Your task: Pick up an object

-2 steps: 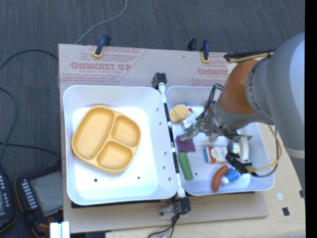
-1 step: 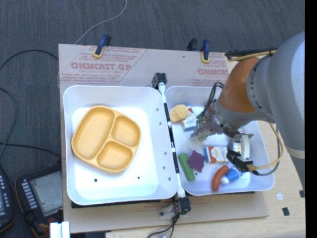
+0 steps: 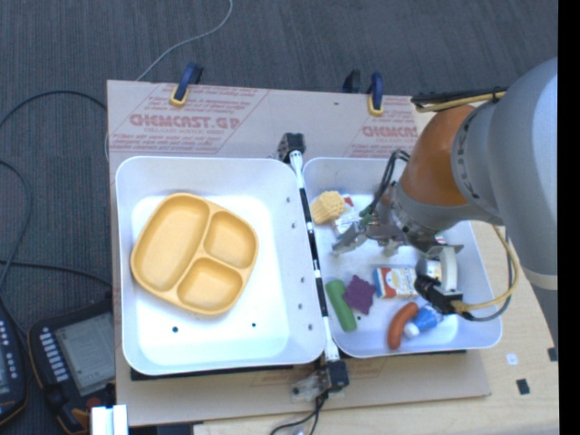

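Nearest you, the arm [image 3: 507, 152] overhangs the right bin [image 3: 485, 333]; its gripper [image 3: 355, 234] sits low beside a yellow corn piece [image 3: 327, 207]; grip state cannot be told. Below lie a small carton [image 3: 396, 282], purple piece [image 3: 361, 294], green pepper [image 3: 342, 304] and orange carrot [image 3: 400, 325]; the left bin [image 3: 145, 352] holds a yellow divided plate [image 3: 195, 253].

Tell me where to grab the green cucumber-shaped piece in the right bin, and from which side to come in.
Grip the green piece across its middle, coming straight down from above. It lies flat and long, running from upper left to lower right, so the fingers should close across its narrow width. The bin divider is close on its left and the purple piece crowds its right, so I'd keep the hand narrow.
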`<control>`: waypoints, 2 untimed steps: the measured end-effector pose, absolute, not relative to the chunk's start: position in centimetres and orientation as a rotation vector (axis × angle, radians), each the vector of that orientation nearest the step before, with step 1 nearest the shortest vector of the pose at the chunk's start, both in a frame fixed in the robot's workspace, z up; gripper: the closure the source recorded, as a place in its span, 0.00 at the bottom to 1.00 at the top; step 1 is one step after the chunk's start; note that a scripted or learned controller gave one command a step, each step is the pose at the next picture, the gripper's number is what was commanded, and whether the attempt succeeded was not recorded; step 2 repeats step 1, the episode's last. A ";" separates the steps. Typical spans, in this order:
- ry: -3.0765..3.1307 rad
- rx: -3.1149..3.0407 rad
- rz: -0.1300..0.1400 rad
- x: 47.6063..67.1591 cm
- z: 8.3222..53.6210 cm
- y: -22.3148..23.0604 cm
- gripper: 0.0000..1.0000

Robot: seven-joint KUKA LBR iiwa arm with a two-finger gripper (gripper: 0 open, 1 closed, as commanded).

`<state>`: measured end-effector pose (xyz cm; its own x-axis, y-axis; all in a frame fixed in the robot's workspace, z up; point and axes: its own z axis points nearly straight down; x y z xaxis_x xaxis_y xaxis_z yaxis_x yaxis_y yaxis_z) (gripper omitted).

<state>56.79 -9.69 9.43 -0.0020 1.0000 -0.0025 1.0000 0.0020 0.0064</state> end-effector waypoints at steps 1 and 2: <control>2.213 2.213 0.010 50.7 8.7 -10.6 0.00; 2.213 2.213 0.010 50.7 8.7 -10.6 0.00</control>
